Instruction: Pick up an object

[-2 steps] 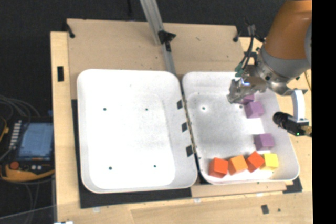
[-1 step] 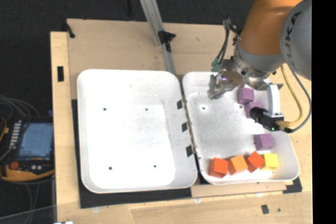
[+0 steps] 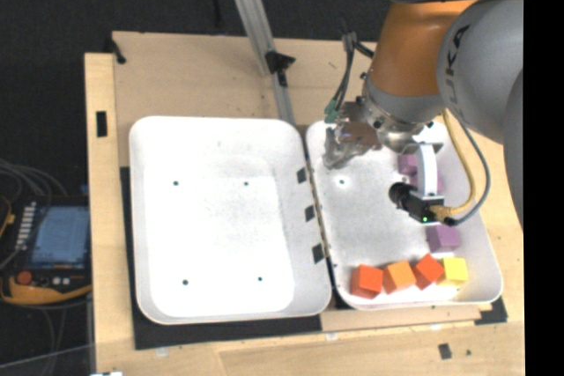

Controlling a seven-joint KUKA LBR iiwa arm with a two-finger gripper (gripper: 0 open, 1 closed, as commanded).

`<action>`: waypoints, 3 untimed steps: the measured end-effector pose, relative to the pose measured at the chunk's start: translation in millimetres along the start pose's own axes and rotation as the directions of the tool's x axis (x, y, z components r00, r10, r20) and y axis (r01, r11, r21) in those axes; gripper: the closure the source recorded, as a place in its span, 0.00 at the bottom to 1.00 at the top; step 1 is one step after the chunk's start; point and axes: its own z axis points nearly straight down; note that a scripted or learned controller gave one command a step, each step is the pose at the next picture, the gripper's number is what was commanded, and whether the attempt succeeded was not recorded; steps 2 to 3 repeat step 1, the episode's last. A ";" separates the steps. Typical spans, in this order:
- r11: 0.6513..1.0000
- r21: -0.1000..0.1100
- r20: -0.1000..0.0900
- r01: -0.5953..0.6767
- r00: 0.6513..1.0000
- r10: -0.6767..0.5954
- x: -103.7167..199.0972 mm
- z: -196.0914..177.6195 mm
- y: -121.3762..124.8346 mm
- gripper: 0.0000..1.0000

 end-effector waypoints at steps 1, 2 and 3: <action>1.000 0.001 -0.001 0.002 1.000 -0.002 57.5 18.5 1.4 1.00; 1.000 0.001 -0.001 0.002 1.000 -0.002 57.5 18.5 1.4 1.00; 1.000 0.001 -0.001 0.002 1.000 -0.002 57.5 18.5 1.4 1.00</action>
